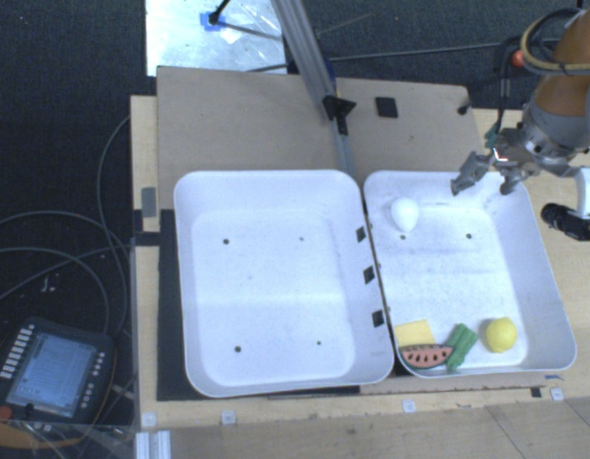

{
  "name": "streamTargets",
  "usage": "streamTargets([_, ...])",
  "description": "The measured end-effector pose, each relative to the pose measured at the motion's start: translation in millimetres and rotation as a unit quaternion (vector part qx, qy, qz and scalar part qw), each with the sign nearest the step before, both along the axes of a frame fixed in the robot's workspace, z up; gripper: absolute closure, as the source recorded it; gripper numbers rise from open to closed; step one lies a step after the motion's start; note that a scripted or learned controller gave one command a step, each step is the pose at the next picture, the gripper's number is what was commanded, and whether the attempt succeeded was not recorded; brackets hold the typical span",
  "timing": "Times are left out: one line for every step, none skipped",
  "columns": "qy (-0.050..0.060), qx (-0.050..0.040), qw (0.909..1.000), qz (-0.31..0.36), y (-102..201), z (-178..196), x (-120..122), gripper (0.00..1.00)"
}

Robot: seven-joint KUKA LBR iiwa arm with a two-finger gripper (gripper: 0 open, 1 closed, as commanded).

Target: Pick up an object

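From my seat, the left shallow white plastic bin point(208, 256) offers nothing to pick. In the right white bin point(534, 256), a smooth white egg-shaped object point(404, 214) lies at eleven o'clock; a yellow block point(414, 332), watermelon-slice toy point(426, 357), green piece point(460, 346) and yellow lemon-like ball point(500, 334) crowd six o'clock. My tool point(486, 176) hovers at one o'clock, spread apart, carrying nothing. The egg looks light, hard, slippery; I'd pinch its widest middle.

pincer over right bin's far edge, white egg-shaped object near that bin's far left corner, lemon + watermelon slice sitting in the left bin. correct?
One error: the round yellow lemon and the red watermelon slice with green rind lie in the right white bin, along its near edge, not the left. The camera view shows it. The pincer and the white egg-shaped object are as you say.
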State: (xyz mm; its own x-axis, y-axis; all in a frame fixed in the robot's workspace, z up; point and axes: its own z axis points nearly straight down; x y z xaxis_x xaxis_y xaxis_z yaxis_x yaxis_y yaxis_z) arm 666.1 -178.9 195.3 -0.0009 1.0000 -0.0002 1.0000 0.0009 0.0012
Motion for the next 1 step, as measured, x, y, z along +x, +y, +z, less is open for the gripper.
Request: streamTargets([-0.001, -0.0009, 1.0000, -0.002, -30.3, 35.5, -54.5, 0.00])
